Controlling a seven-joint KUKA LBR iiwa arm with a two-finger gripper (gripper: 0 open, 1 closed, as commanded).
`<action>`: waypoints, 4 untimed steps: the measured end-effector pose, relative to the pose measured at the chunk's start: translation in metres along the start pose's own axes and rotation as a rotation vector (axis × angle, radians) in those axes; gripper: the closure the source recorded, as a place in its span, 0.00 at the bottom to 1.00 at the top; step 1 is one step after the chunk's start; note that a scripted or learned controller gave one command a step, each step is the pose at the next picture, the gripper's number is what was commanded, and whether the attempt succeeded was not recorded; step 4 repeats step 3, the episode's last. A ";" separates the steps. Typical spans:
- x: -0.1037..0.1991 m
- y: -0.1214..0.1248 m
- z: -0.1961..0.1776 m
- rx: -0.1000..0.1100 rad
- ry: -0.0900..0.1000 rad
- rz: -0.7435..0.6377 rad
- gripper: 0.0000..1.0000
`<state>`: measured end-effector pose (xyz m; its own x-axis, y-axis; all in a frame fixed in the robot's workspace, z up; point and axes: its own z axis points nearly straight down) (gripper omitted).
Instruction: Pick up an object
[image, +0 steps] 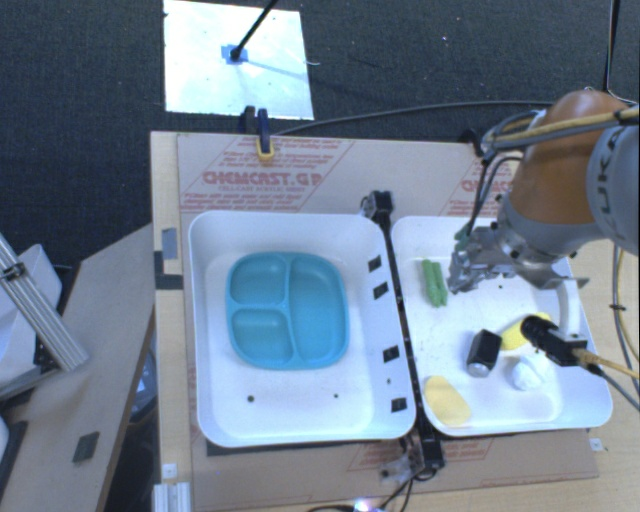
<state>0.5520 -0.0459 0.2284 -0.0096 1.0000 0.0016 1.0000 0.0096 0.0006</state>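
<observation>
Desk (163, 380): two white bins side by side on printed board. Left bin (300, 400) holds blue divided plate (288, 308). Green stick (434, 282) lies flat in right bin (560, 402), near divider. Gripper (463, 275) just beside stick, on its right; open or closed: cannot tell. Stick likely light, rigid, narrow. Recommended grasp: across short width, mid-length.

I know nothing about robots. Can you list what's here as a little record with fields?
Left bin: blue divided plate
Right bin: green stick, black cylinder, pale yellow lump, white lump
Arm: grey with orange band, reaching in from the right
Gripper: low over the right bin, just right of the green stick
</observation>
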 end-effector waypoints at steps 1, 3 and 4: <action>0.047 -0.020 0.001 0.000 0.001 0.000 1.00; 0.155 -0.036 0.010 0.001 0.001 0.000 1.00; 0.155 -0.036 0.010 0.001 0.001 0.000 1.00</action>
